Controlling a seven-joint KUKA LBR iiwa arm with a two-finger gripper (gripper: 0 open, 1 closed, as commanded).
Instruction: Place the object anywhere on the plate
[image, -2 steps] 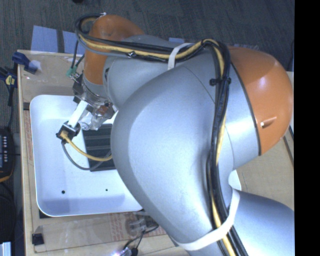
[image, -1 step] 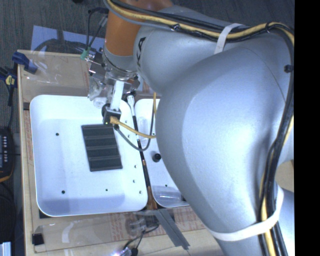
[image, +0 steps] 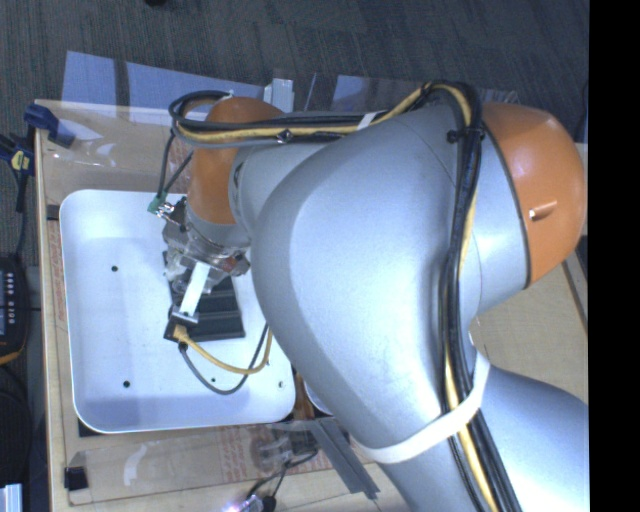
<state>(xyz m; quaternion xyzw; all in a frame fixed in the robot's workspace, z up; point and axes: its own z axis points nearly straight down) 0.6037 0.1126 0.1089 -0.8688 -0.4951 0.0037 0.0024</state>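
Observation:
My gripper (image: 183, 262) hangs low over the upper middle of the left white bin (image: 110, 340), pointing down at its floor. The orange band above the wrist (image: 215, 175) sits right behind it. The gripper's own body hides whatever lies beneath it. The grey arm (image: 400, 280) hides the right side of the bench. I can make out neither a plate nor a loose object on the parts of the bin floor that show.
The left bin's floor shows bare white on its left and lower parts, with a few small dark dots. A blue clamp (image: 42, 120) sits at the bench's top left corner. A black device (image: 8, 300) lies off the left edge.

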